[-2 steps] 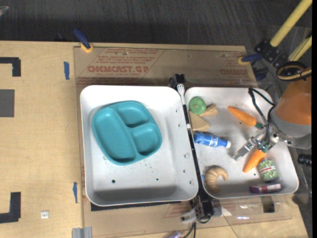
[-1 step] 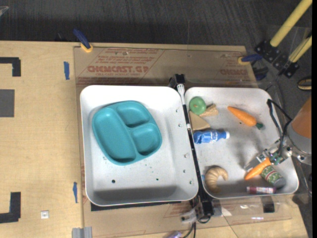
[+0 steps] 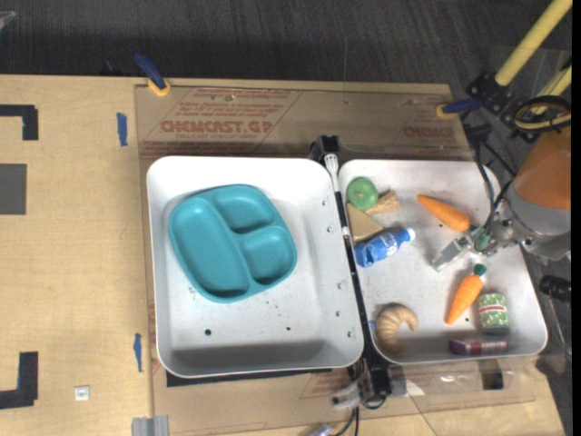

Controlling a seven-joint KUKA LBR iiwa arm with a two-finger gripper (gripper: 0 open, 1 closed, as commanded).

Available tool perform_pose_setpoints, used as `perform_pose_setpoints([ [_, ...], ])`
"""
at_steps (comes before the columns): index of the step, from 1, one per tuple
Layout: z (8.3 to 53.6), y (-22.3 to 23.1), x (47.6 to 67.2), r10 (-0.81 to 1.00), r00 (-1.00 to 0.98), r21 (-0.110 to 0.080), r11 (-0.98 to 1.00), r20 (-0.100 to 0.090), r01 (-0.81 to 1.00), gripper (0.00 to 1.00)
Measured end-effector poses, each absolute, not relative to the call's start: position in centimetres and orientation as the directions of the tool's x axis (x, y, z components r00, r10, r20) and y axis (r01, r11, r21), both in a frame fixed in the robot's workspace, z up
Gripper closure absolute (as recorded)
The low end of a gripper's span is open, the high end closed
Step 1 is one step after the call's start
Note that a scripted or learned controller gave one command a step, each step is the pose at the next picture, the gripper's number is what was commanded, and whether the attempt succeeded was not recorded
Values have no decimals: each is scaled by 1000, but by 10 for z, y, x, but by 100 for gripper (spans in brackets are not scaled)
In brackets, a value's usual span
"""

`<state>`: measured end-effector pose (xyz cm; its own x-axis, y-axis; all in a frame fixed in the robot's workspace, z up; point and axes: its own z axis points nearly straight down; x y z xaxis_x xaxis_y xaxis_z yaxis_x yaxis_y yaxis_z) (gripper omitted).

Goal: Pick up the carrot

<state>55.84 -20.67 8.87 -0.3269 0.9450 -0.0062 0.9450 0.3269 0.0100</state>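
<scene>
Two orange carrots lie in the right bin [image 3: 418, 284]. One carrot [image 3: 443, 212] rests slantwise near the bin's far side. The other carrot [image 3: 465, 296] has a green top and lies toward the near right corner. My gripper [image 3: 458, 249] hangs low over the bin floor between the two carrots, apart from both, with nothing seen in it. The grey arm with its orange band [image 3: 547, 178] comes in from the right.
The right bin also holds a green ball-like fruit [image 3: 361, 192], a blue bottle [image 3: 383, 245], a tan bread roll [image 3: 395, 322], a small green and white can [image 3: 493, 310] and a purple stick [image 3: 477, 344]. A teal divided plate [image 3: 233, 240] sits in the left bin [image 3: 182, 334].
</scene>
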Motion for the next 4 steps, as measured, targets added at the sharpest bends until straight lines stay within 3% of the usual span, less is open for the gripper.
perform_pose_setpoints([
  [1, 90, -219, 484, 905, -426, 11, 426, 0, 905, 0],
  [2, 88, -206, 604, 908, -419, 9, 419, -4, 908, 0],
  [3, 90, -200, 481, 879, -477, 4, 477, -4, 879, 0],
  [4, 89, -181, 482, 999, -42, 9, 42, -7, 999, 0],
])
